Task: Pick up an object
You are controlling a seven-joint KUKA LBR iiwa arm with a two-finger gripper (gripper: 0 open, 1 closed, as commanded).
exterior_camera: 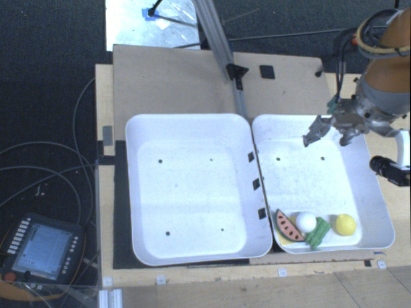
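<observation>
Claw (pixel 329 133) hangs over right bin (pixel 302 172) upper end, fingers spread wide, nothing between them. Targets lie well below claw along near wall: watermelon slice (pixel 288 226), white ball (pixel 306 222), green piece (pixel 318 233), lemon (pixel 345 224). Risk: items crowded (three touching), wall close, so descent may clip rim or nudge neighbours, ball rolling off.

Tan bench (pixel 173 82) under two white bins (pixel 192 185), side by side
</observation>
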